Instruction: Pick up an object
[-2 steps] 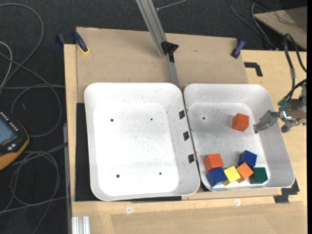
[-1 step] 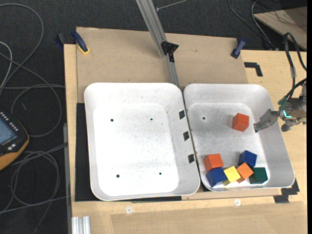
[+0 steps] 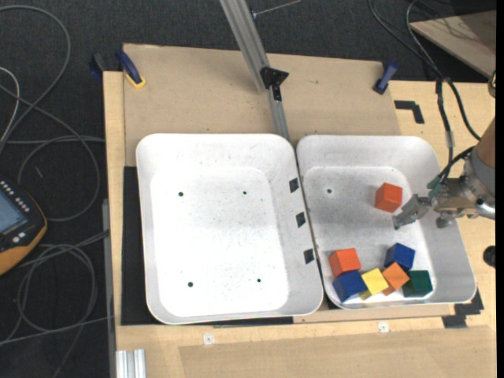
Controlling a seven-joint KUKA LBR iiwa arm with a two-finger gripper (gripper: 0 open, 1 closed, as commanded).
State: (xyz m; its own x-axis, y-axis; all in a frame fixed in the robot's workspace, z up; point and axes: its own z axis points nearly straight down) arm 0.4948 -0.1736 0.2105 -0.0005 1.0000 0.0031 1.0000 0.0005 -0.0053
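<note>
Camera view: gripper (image 3: 423,209) hangs over the right bin (image 3: 315,152), near its right wall. Its state I cannot tell (the tip is small and blurred here), and nothing shows held in it.

Nearest target: red cube (image 3: 388,198), alone in the upper middle of that bin, just left of the gripper and a bit up-frame. Close, maybe touching; can't resolve.

Cube has no long axis; it sits slightly rotated to the bin walls.

Other blocks cluster at the bin's near edge: orange (image 3: 344,261), yellow (image 3: 373,281), blue (image 3: 401,255), green (image 3: 419,283). Cluster looks harder to grip (packed tight).

Left bin (image 3: 157,152) sits beside it.
</note>
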